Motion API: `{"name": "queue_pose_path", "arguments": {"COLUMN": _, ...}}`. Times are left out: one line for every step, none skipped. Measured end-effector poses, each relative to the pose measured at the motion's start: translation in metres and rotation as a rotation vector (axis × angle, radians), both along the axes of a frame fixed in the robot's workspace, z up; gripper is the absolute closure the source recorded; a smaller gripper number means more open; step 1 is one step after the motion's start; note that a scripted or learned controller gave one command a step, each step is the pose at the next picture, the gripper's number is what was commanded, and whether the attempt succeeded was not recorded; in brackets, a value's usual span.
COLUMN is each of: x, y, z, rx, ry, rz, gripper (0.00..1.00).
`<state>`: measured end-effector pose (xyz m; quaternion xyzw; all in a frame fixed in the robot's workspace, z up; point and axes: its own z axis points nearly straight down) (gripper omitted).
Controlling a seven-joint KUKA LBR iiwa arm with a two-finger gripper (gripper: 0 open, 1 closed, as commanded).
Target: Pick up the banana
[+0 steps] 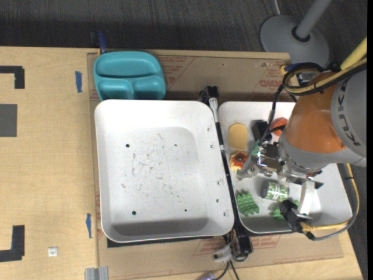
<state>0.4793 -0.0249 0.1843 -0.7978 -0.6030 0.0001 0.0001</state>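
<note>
**Banana near the far-left corner of the right bin, arm above it**

Banana [237, 135], as far as can be told, is the smooth, pale yellow-tan rounded piece lying in the right bin [345, 186], near that bin's far-left corner. Its shape is too blurred to be sure. The gripper [262, 158], a cluster of shiny metal and black parts, hangs just beside it toward the near edge. Whether it is apart or together cannot be told.

The grey arm [315, 127] with its glossy orange band covers much of this bin. Around the gripper lie a small red-orange piece [236, 160], a bumpy green toy [247, 203] and a green-labelled cylinder [274, 191].

The left bin [157, 168] is scuffed white plastic with rounded corners. Beyond it on the cardboard-topped bench [46, 156] sits a teal tray [129, 74] with 3 compartments.
</note>
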Motion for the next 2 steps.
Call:
{"name": "queue_pose_path", "arguments": {"x": 0.014, "y": 0.088, "z": 0.0, "rx": 0.0, "ry": 0.0, "rz": 0.035, "gripper": 0.0}}
{"name": "queue_pose_path", "arguments": {"x": 0.003, "y": 0.128, "z": -0.056, "rx": -0.004, "ry": -0.013, "rz": -0.089, "gripper": 0.0}}
